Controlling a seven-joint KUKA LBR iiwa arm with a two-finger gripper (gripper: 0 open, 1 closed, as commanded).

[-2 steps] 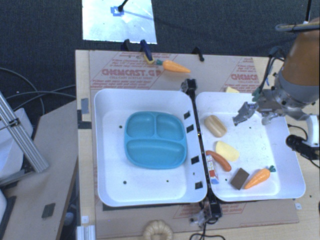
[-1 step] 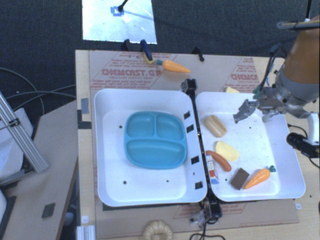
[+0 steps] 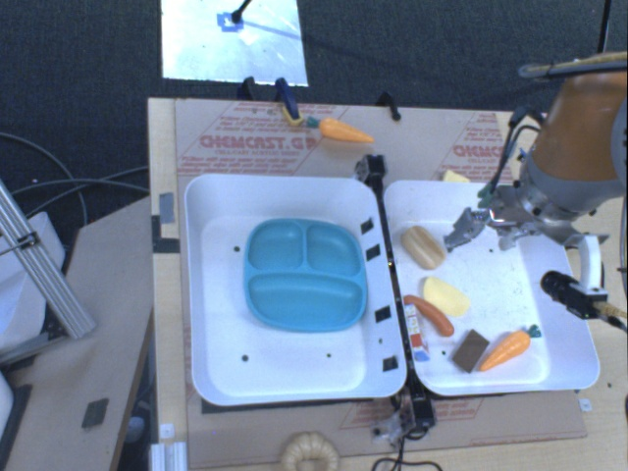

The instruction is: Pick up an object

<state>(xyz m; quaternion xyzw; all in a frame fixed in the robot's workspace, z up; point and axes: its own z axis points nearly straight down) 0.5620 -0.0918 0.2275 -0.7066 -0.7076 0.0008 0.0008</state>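
Observation:
The right bin (image 3: 564,371) holds a tan bread roll (image 3: 424,247), a pale yellow piece (image 3: 445,296), a red sausage (image 3: 429,315), a brown block (image 3: 471,350) and an orange carrot (image 3: 507,349). My gripper (image 3: 486,232) hangs over the back half of this bin, just right of the roll. It is open, with nothing between its fingers. One finger (image 3: 459,233) points left toward the roll but stands apart from it.
A blue divided plate (image 3: 304,273) lies in the left bin (image 3: 221,361). A second carrot (image 3: 339,130) lies on the board behind the bins. A yellow scrap (image 3: 454,177) sits at the right bin's back rim. A beige ring (image 3: 312,451) lies at the front edge.

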